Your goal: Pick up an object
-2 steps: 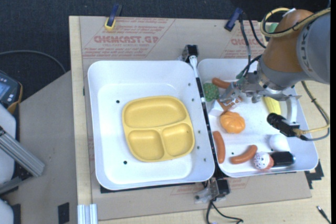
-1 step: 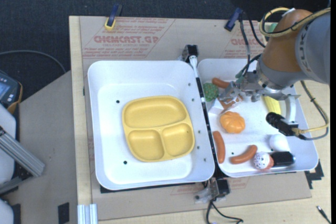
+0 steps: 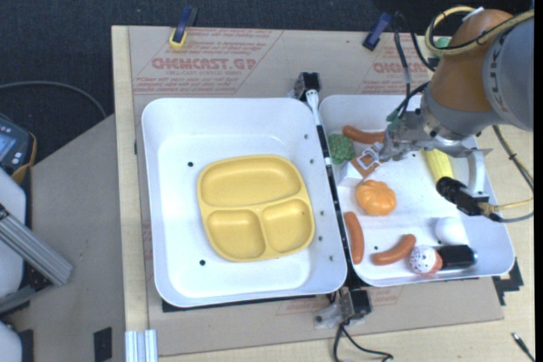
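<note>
Sausages point(image 3: 394, 250) — pumpkin point(image 3: 376, 197) beside tool point(image 3: 392, 147)

Left white plastic bin point(image 3: 165, 208) holds a yellow three-compartment plastic tray point(image 3: 253, 205); right white plastic bin point(image 3: 492, 246), frame right, holds assorted toy food.

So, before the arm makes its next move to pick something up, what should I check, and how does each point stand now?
1. Gripper is over the right bin, where the objects lie: ok.
2. Fingers open and ready: cannot tell, they are too small and dark against the clutter.
3. An object is already held: cannot tell.
4. A target is near: ok, the small orange-and-white square piece and a sausage lie just beside the gripper.
5. Room around the target: not ok, the green piece and the bin's divider wall crowd it.
6. A place to put it: ok, the yellow tray sits in the left bin.
</note>
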